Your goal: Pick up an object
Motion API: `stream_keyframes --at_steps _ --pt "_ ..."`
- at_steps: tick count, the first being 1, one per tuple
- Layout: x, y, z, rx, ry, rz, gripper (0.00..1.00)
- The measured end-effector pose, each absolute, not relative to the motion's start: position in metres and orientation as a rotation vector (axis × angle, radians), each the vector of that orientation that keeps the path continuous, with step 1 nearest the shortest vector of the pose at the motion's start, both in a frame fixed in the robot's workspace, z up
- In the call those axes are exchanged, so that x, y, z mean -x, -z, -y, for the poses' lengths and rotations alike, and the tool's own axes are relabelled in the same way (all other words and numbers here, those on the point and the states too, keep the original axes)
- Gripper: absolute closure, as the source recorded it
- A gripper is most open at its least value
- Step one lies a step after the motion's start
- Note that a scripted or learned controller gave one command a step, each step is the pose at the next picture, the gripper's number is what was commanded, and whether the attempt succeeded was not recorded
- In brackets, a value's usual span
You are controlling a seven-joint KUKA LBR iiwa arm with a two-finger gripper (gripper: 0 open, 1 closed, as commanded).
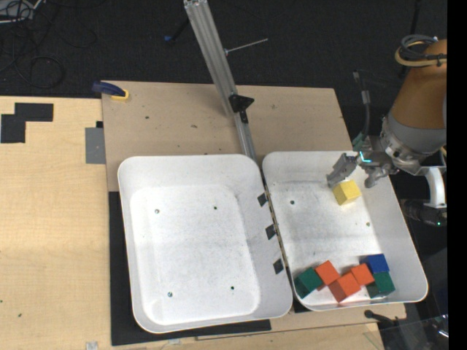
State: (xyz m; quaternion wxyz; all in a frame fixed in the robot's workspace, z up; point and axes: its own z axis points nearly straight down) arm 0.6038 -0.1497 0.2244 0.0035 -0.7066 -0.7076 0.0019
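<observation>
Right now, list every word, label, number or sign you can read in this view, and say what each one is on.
None can be read.
The blocks in the right bin show plain faces, as does the yellow block.
Both bins, the left bin included, carry no visible print.

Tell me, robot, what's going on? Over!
Gripper over right bin, jaws spread, holding nothing. Yellow block just below them, lying free. Other blocks clustered at near edge, not in the way.

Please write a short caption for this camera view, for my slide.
Gripper open above a yellow block in the right bin; other blocks cluster at its near edge.
</observation>
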Motion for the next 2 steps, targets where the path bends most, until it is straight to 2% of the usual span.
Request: stream_keyframes --at_steps 1,2 --pt "-0.605 -0.227 0.15 2.217 -0.002 2.221 0.0" --pt "-0.611 -0.167 0.153 2.216 -0.009 2.217 0.0"
